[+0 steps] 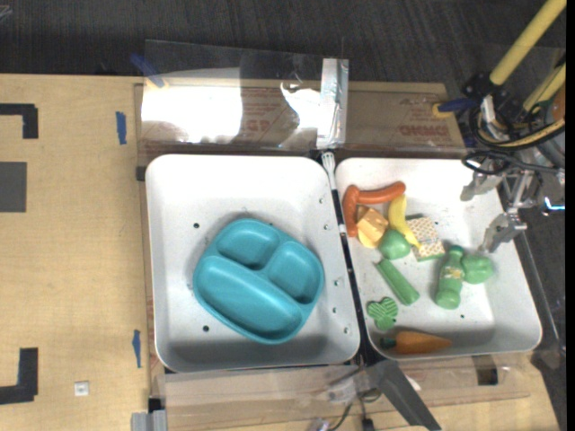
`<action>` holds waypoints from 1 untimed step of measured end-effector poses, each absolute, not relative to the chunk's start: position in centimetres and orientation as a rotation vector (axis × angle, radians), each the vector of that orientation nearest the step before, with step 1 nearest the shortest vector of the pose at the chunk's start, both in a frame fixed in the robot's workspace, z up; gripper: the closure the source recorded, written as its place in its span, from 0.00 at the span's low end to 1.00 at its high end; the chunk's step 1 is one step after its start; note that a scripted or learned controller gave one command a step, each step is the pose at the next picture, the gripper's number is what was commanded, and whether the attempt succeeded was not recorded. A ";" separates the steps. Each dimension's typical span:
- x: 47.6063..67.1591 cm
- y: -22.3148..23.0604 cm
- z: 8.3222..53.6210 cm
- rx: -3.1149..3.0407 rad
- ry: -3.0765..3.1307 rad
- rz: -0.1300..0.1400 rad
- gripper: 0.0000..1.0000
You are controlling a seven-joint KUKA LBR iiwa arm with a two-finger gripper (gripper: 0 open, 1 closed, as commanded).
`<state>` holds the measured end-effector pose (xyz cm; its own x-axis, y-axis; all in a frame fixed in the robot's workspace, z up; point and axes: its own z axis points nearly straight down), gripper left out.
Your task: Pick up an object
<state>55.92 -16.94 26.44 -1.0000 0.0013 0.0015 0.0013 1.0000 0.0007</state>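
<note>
Surveying stock from above, with the right-hand bin point(512, 317) as landmark.

Item 1: pincer point(503, 218), at the bin's right wall, above its floor. Two metal fingers show, one upper and one lower, with a gap between them; it reads as parted and nothing sits in the gap.

Item 2: green bottle point(449, 281), the nearest candidate for the pick (a judgement, since the task names no particular thing). It lies in the bin's right half, just left of the pincer, long axis running roughly from the bin's far side to its near side, neck end toward the far side. A small green piece point(479, 269) touches it on the right.

Item 3: green cylinder point(397, 281), bin centre, long axis slanting from upper left to lower right.

Item 4: carrot point(419, 340), along the bin's near wall, tip pointing right.

Item 5: sausage point(375, 192) and banana point(400, 218), in the bin's far-left corner.

Item 6: teal divided plate point(259, 279), in the neighbouring bin to the left.

Progress: nothing lifted; every item rests on the bin floor. Descent, closing and lift all remain.
</note>
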 end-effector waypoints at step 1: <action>52.4 -19.5 9.1 -0.152 -3.135 -0.006 0.00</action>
